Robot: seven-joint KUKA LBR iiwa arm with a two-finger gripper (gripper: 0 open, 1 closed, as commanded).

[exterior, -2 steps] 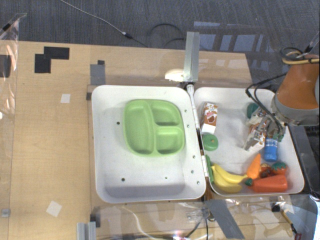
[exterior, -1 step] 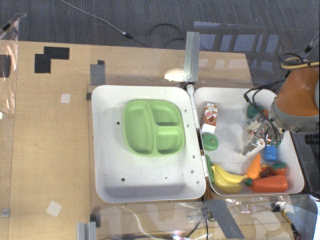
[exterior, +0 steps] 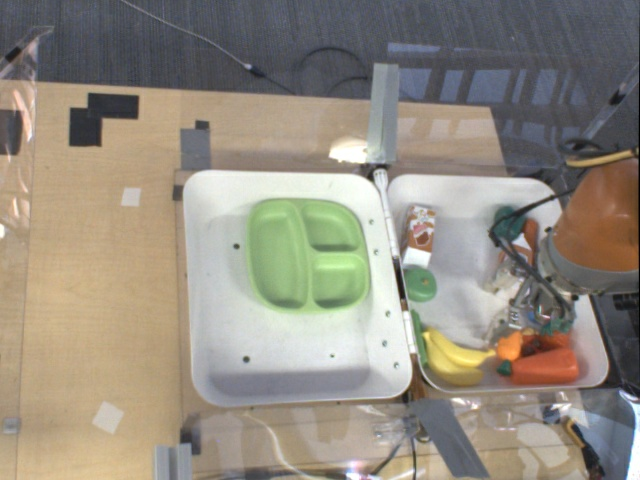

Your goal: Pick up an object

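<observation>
Orange and yellow toys crowd the right bin's (exterior: 470, 203) near corner, so I worry the gripper (exterior: 528, 313), low over the carrot (exterior: 545, 366) and small orange piece (exterior: 509, 347), could nudge the banana (exterior: 455, 356) instead of catching anything. I cannot tell its pose. That bin also holds a carton (exterior: 420, 230) and green lid (exterior: 421, 286); the left bin (exterior: 215, 268) holds a green tray (exterior: 305, 254).

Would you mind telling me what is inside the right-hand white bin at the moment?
The right bin holds a small carton, a green lid, a banana, an orange carrot-like toy and the gripper. The arm covers whatever lies beneath it on the right side.
</observation>
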